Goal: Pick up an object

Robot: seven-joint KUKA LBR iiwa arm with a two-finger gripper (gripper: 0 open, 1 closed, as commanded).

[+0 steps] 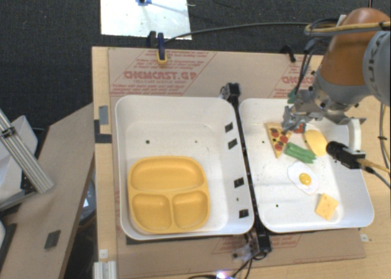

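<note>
A yellow divided tray is lying in the left bin; in the right bin, a cheese wedge is sitting nearest, then a fried egg, a green bean pod, a lemon and a pizza slice; the hand is hovering over the pizza slice; whether it is apart or together I cannot tell.
</note>
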